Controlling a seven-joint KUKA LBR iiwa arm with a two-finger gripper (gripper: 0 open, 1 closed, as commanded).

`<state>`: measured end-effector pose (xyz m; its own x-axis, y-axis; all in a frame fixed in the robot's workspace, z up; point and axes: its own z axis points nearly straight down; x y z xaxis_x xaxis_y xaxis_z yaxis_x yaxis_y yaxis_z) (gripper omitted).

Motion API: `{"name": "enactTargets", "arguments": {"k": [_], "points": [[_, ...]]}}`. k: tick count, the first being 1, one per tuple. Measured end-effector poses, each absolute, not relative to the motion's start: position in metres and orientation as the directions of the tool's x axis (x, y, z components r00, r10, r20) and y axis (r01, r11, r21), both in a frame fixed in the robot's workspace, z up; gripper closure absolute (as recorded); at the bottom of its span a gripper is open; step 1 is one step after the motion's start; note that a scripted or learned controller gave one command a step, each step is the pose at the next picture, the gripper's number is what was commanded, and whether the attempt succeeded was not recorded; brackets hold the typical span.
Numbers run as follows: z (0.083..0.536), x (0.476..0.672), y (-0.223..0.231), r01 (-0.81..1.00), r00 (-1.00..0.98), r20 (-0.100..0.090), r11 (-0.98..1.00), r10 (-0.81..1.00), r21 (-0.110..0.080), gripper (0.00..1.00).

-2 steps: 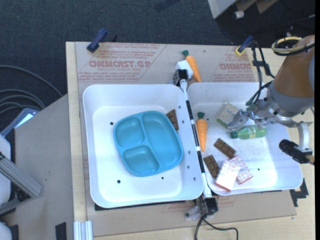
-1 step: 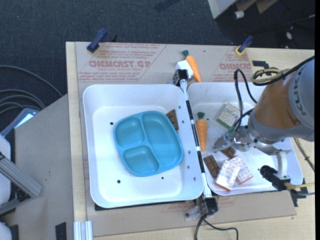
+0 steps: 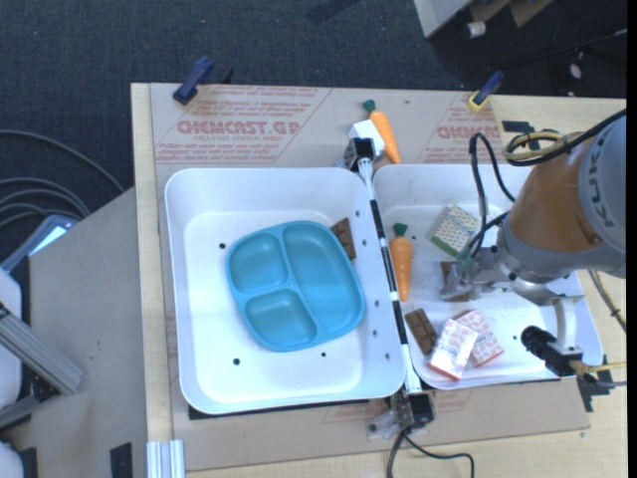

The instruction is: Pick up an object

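Glossy blue plastic plate (image 3: 295,284) (smooth) in a matt white bin (image 3: 189,297).

in the right bin (image 3: 582,312), a toy carrot (image 3: 401,264) lies lengthwise at nine o'clock, a checkered packet (image 3: 455,229) tilts at eleven, and a brown block (image 3: 420,330) sits at seven. a red-and-white box (image 3: 460,344) lies flat at six.

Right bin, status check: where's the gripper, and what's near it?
Gripper low in right bin, grasp unconfirmed. Checkered packet just above it, toy carrot to its left. Red-and-white packet and brown block lie apart, below.
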<state>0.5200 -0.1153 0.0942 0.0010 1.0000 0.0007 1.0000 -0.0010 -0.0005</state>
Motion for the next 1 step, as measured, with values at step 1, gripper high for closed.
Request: {"name": "enactTargets", "arguments": {"k": [1], "points": [[0.1847,0.5175,-0.0266,1.0,-0.001,0.001,0.001,1.0,0.0,1.0]]}}
